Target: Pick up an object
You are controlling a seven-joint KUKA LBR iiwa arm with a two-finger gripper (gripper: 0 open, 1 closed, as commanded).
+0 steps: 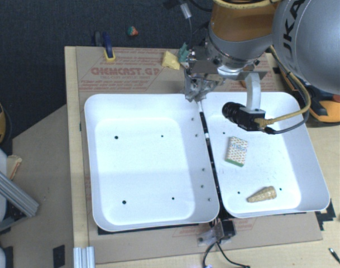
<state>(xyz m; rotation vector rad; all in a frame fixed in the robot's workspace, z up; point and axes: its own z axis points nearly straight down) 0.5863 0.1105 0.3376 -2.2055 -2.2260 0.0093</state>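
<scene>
Single fixed overhead camera, angled down on the bench.

Looks from above at a slant onto the left bin point(142, 166), which sits near frame centre; the right bin point(303, 166) lies just beside it, both fully in frame. Mid-range framing: brown board point(130, 68) visible beyond the left bin, arm point(242, 15) entering from upper right, close to lens.

**Even overhead light, soft shadows, mild blur on the arm**

The scene is brightly and evenly lit from above. The left bin point(142, 161) shows a broad, soft grey shadow across its lower half, while its upper floor is nearly blown out to plain white. The right bin point(292, 166) is evenly bright. The arm point(303, 27), close to the lens, looks soft and slightly out of focus. The dark floor at upper left is dim and grainy.
</scene>
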